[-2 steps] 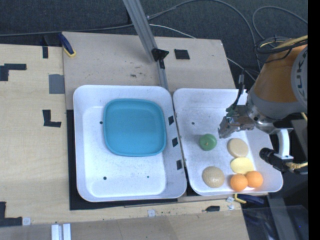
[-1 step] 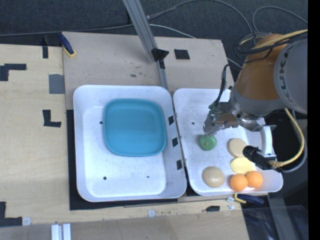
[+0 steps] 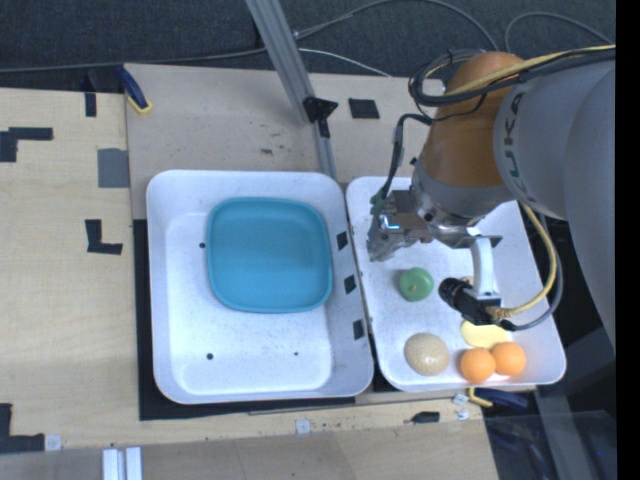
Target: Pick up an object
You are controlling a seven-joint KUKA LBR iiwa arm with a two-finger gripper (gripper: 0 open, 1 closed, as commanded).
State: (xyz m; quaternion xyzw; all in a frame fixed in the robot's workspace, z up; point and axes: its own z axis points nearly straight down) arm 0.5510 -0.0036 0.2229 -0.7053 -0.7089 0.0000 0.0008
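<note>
Glossy blue plastic plate (image 3: 268,254) in a smooth white bin (image 3: 180,368).

Yellow object (image 3: 485,333) partly behind oranges (image 3: 493,362); arm (image 3: 560,118) cut off at right edge.

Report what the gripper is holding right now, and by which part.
It cannot be told. The gripper hangs over the right bin, above and left of the green object and apart from it; no object shows at its tip.
</note>
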